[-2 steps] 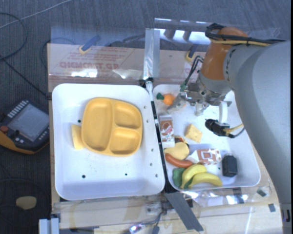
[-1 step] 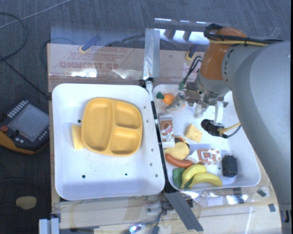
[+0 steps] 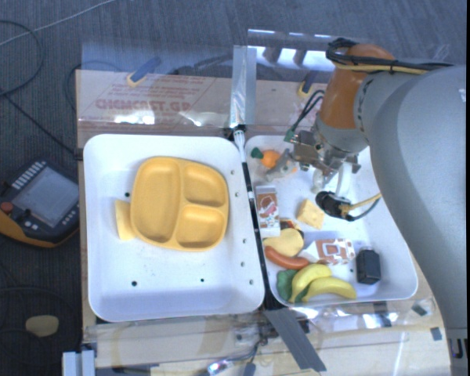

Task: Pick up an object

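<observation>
Fingers point(image 3: 307, 153) first: mine hang low over the far end of the right bin point(image 3: 388, 237), pointed down from the wrist. From this slant I cannot tell whether they are parted or closed, and nothing shows between them, so I claim no hold. I am placed here, I judge, because the nearest thing to pick is the small carrot point(image 3: 269, 159). It lies just beside me, close to the wall that divides this bin from the left bin point(image 3: 172, 284). That wall is the snag, since a thing tucked near it leaves little room on that side. The cheese point(image 3: 311, 214) sits nearer the middle with bare floor around it and looks the easier take. Toward the near end the rest crowds together: a packet point(image 3: 266, 204), a sausage point(image 3: 286, 260), 2 bananas point(image 3: 323, 283), a red box point(image 3: 334, 250) and a black block point(image 3: 367, 265). Some of these touch, so a grab there could catch 2 things at once. The left bin carries 1 yellow tray point(image 3: 178, 202), which looks too wide and flat for me. Nothing is lifted yet.
</observation>
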Motion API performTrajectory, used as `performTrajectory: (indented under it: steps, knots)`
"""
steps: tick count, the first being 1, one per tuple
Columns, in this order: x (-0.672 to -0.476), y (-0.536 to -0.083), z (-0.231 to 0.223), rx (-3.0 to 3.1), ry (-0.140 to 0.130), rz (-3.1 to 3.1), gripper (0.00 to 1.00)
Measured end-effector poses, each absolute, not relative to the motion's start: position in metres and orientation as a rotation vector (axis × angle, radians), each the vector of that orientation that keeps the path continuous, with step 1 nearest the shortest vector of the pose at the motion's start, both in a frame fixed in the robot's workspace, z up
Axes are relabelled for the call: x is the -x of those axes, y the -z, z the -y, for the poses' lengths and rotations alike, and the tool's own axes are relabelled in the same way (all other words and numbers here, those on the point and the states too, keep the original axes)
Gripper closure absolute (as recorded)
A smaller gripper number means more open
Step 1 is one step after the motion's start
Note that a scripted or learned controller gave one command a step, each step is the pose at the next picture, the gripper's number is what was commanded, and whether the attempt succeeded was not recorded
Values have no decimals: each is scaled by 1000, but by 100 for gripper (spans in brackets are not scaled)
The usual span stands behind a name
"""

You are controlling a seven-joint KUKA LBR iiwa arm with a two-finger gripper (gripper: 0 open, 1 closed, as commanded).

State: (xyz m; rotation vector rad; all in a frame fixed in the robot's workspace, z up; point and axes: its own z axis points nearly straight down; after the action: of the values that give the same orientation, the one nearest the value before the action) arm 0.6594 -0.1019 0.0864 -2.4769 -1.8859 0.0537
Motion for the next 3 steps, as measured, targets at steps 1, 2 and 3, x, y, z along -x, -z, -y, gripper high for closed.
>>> performTrajectory:
  steps: [1, 2, 3]
  knots:
    - [-559, -89, 162, 2325, 5, 2126, 0]
    - [-621, -89, 103, 2302, 10, 2151, 0]
    - [-663, -87, 101, 2196, -34, 2217, 0]
